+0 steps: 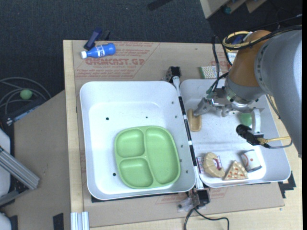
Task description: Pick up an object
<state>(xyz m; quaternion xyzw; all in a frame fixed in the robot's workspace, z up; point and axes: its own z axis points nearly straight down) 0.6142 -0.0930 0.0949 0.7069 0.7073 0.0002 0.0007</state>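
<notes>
**Operator:** Camera view status, please. Where is the gripper (218, 104), and what is within its reach?

**Technician:** It hangs over the upper half of the right bin (276, 174), at roughly 3 o'clock from the frame centre. The pincer's opening cannot be determined from this angle, and nothing is visible in its grasp. The tan wooden piece (194, 121) lies just at 7 o'clock from it, against the bin's left wall.

**Operator:** How will that piece handle?

**Technician:** Judged rigid, light and not fragile. Grip across its narrow width; the adjacent wall may obstruct one side.

**Operator:** Other candidates?

**Technician:** The round cookie (212, 164) and pizza slice (235, 171) sit at 6 o'clock in the bin; both appear to be stiff toy food, graspable at the edges. The green divided plate (146, 156) occupies the left bin (96, 104); broad and smooth, it likely slips.
</notes>
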